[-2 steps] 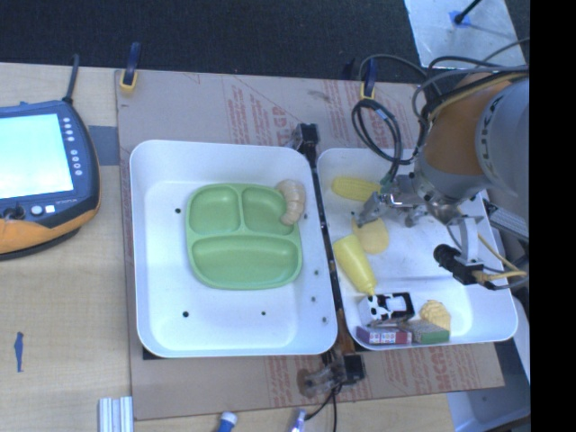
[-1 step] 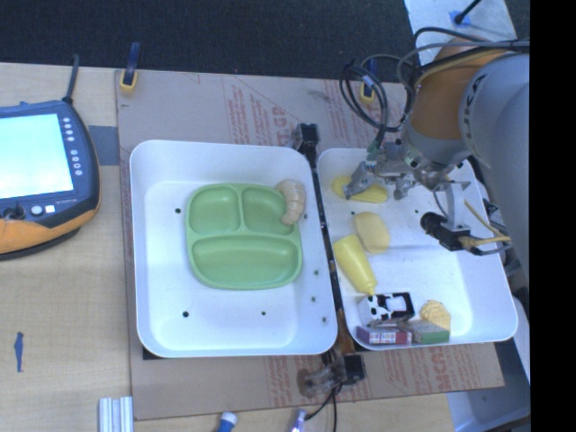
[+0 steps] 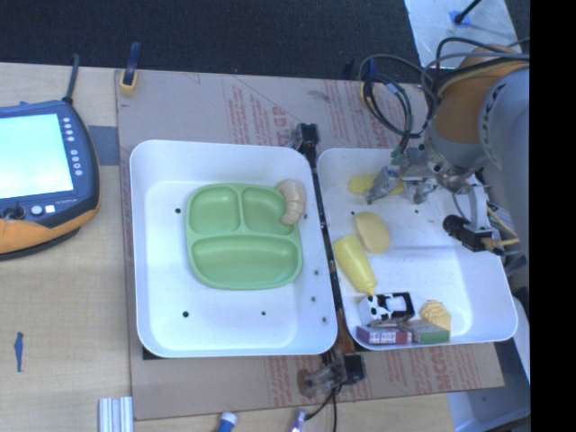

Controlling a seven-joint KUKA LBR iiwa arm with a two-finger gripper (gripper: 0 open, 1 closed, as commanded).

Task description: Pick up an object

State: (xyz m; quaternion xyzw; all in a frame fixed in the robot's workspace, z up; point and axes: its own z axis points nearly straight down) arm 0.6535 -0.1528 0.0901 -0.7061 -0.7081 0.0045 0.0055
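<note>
— Lemon [image 3: 362, 184], is that what it's after? It lies at the far end of the right bin [image 3: 468, 327], just beside the end effector [image 3: 402, 180].

— Looks so. The arm [image 3: 477, 106] is low over that corner, so I'd call this the reach, not the lift.

— Has it got hold?

— Can't tell from here; the tip is a blur of metal. Next it must close squarely on the lemon, then rise.

You can see red print running along the cardboard sheet [image 3: 261, 106] under the bins, left of the claw, but it's too blurred to read.
</note>
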